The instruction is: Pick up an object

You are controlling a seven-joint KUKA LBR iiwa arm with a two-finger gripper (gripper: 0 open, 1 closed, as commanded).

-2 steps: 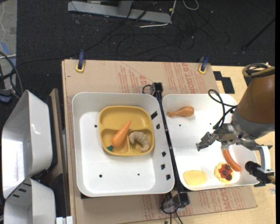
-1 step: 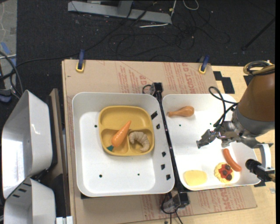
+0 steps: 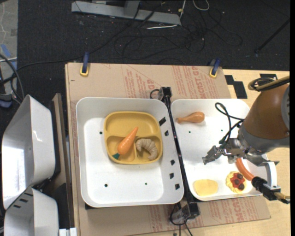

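While faint red print on the cardboard (image 3: pixel 184 76) stays unreadable, the fingers (image 3: pixel 211 156) hang narrow, holding nothing.

A brown board (image 3: pixel 133 78) (red print across it) tops the bench. Two yellow clamps (image 3: pixel 84 70) (image 3: pixel 214 70) grip its back edge, one near each back corner. Black tape pieces (image 3: pixel 237 87) lie by the back right corner. Off the bench's left edge stand white tubs (image 3: pixel 27 143). Behind the bench, dark cables (image 3: pixel 138 39) trail over the floor beside what may be a grey metal bracket (image 3: pixel 124 13).
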